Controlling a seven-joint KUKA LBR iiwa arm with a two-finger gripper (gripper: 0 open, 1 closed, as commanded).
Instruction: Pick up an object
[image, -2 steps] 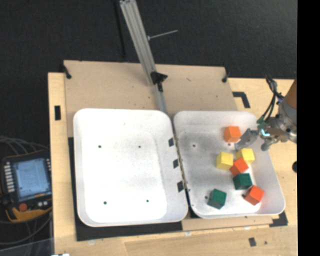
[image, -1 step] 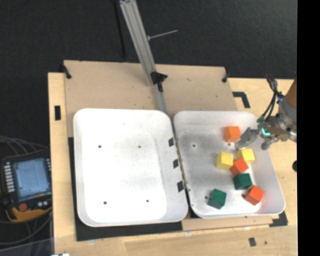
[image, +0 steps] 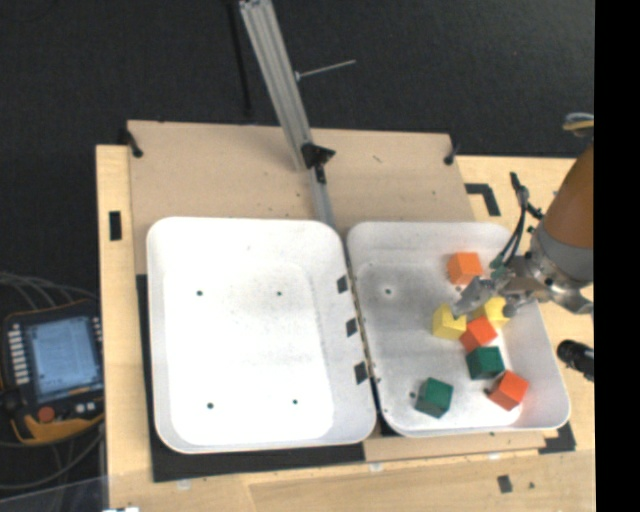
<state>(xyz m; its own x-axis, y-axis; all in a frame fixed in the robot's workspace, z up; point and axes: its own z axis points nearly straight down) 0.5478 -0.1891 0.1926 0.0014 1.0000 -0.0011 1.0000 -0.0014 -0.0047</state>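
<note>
Nearest the viewer, along the front of the right bin (image: 400, 425), sit a green cube (image: 434, 397) and, further right, an orange-red cube (image: 508, 389), both resting flat on the bin floor. Behind them a second green cube (image: 485, 361) touches an orange cube (image: 480, 332), which in turn abuts a yellow block (image: 448, 322); another yellow block (image: 497, 309) lies just beside the gripper (image: 482, 297). A separate orange cube (image: 463, 267) sits apart toward the back of the bin. These blocks are roughly cubic, so no long axis can be told; most sit with edges turned at a slant to the bin walls. The grey arm with its orange band (image: 575, 205) enters from the right, its gripper lowered over the cluster of yellow and orange blocks. Whether its fingers are parted or closed, or grasp anything, cannot be told. Beside it stands the left bin (image: 170, 300), and a tablet-like pendant (image: 55, 360) rests off the bench (image: 240, 170).
</note>
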